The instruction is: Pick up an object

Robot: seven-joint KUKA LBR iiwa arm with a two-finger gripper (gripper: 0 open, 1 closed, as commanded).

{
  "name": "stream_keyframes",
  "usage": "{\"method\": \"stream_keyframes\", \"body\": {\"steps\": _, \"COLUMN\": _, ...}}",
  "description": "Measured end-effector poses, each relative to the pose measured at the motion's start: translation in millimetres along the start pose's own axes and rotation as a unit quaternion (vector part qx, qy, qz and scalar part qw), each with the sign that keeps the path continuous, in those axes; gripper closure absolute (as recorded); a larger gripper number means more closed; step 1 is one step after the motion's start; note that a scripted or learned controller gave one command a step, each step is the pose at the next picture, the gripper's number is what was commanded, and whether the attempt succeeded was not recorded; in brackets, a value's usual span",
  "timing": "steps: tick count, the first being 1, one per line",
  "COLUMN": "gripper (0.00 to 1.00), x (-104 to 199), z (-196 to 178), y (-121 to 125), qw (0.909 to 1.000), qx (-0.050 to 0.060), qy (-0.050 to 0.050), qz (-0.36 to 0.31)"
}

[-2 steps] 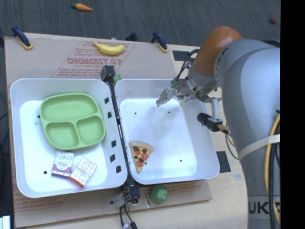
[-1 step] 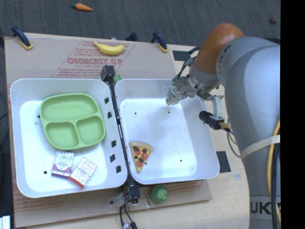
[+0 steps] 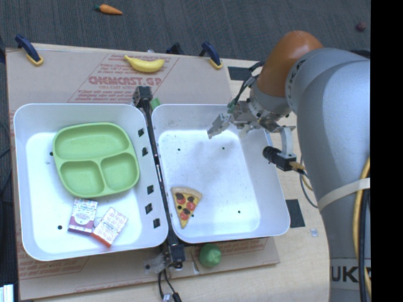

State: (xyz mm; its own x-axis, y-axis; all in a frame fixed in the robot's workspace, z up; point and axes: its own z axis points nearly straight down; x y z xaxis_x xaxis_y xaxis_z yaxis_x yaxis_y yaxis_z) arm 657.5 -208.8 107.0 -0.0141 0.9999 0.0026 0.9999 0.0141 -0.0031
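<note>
A toy pizza slice (image 3: 184,205) lies flat in the right bin (image 3: 267,197), near its front left corner. My gripper (image 3: 218,127) hangs over the back part of that bin, well behind the pizza slice and apart from it. In the left bin (image 3: 25,187) a green divided plate (image 3: 96,157) lies toward the back. Two small packets, one purple and white (image 3: 83,216) and one orange and white (image 3: 110,225), lie in front of the plate.
A yellow banana (image 3: 145,62) rests on the cardboard behind the bins. A green ball (image 3: 210,255) sits outside the right bin's front rim. Blue clamps (image 3: 211,54) hold the cardboard's back edge. An orange carrot (image 3: 110,9) lies on the floor beyond.
</note>
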Motion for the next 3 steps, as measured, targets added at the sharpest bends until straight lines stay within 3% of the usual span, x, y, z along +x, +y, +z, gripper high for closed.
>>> {"method": "stream_keyframes", "body": {"steps": 1, "gripper": 0.0, "x": -2.0, "z": -28.6, "y": -0.5, "qw": 1.0, "qx": -0.002, "qy": -0.001, "qz": 0.003}}
{"method": "stream_keyframes", "body": {"steps": 2, "gripper": 0.0, "x": -1.1, "z": 11.5, "y": -1.1, "qw": 1.0, "qx": 0.0, "qy": -0.001, "qz": 0.001}}
{"method": "stream_keyframes", "body": {"steps": 3, "gripper": 0.0, "x": -2.2, "z": -25.2, "y": -0.6, "qw": 1.0, "qx": -0.002, "qy": -0.001, "qz": 0.003}}
